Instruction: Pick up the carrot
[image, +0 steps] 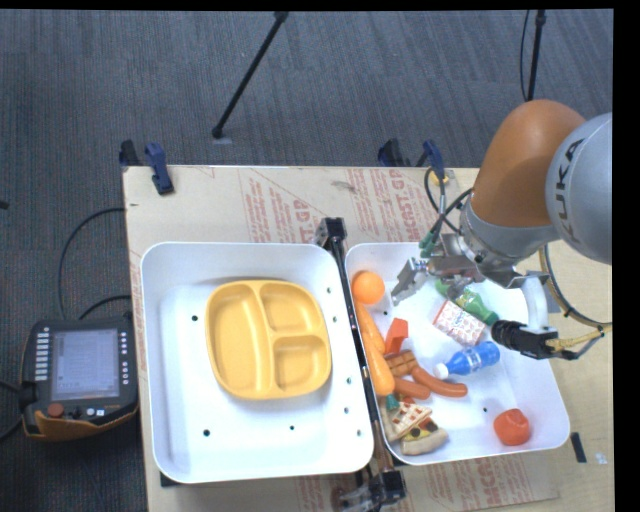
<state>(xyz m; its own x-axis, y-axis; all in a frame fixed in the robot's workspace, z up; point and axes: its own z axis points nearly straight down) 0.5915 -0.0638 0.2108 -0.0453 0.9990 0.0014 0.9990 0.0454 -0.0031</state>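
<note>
Right now I have the gripper (418, 275) hanging over the upper part of the right bin (545, 395), and from this slanted view I cannot tell whether it is parted or closed; nothing is visibly caught in it. The carrot (376, 357) lies below and to the left of the gripper as I see it, hard against the bin's left wall, just beside the divider between the two bins. Its long axis runs nearly up-and-down the picture, leaning a little so the lower end drifts rightward toward the sausages (430, 380) and the waffle piece (415, 420). An orange ball (368, 288) sits at the carrot's upper end, touching or nearly so, and lies between the gripper and the carrot's top. A small red block (397, 333) is just to the carrot's right. I judge the coming move to be a short shift left and toward me, then a descent onto the carrot's middle, with the closing direction set across that long axis. The wall on one side and the red block on the other leave little room, so I would watch for a nudge instead of a grasp.
</note>
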